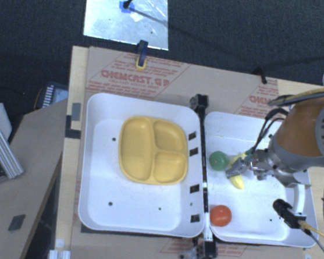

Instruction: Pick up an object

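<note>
From the overhead camera view I am looking at the desk (pixel 237 85) with its two white bins side by side. The left bin (pixel 95 170) is carrying a yellow divided tray (pixel 152 150), lying flat near its middle. The right bin (pixel 255 225) is where I am working: the arm (pixel 307 138) is reaching in from the right edge of the frame and the pincer (pixel 244 165) is sitting low at mid-frame right, right over a small yellow object (pixel 237 181).

A green ball (pixel 218 160) is lying just left of the pincer, near the divider between the bins, and an orange ball (pixel 220 215) is resting well below it, toward the lower left corner of the right bin.

I am judging this as the grasp step, with the yellow object as the likeliest target. The pincer is too small and cluttered for me to read; I cannot tell how it is set or whether anything is caught in it.

The next move, as I see it, is calling for a straight lift and a check that the object is coming up rather than staying on the bin floor beside the green ball.
</note>
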You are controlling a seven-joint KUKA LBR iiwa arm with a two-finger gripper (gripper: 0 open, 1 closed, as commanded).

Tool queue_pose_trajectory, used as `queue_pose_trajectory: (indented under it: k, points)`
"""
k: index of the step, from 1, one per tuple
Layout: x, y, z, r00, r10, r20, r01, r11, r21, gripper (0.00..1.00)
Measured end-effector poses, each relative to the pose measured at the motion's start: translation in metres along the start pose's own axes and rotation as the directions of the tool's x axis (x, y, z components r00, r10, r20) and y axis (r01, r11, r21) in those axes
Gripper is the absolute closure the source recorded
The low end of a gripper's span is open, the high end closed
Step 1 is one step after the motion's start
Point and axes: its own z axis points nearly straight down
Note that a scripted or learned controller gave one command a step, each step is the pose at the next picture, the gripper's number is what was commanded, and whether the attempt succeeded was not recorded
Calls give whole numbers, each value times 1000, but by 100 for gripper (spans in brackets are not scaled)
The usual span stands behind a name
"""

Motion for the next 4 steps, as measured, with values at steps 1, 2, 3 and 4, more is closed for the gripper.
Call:
queue_pose_trajectory:
  k: [1, 2, 3, 4]
  points:
    - [0, 0, 32, 1000, 0, 0, 0, 1000, 0, 0]
    - [0, 1, 19, 1000, 1, 1, -1, 1000, -5, 100]
    - [-5, 9, -43, 1000, -2, 3, 2, 1000, -10, 100]
    - [-5, 10, -93, 1000, -3, 2, 3, 1000, -9, 100]
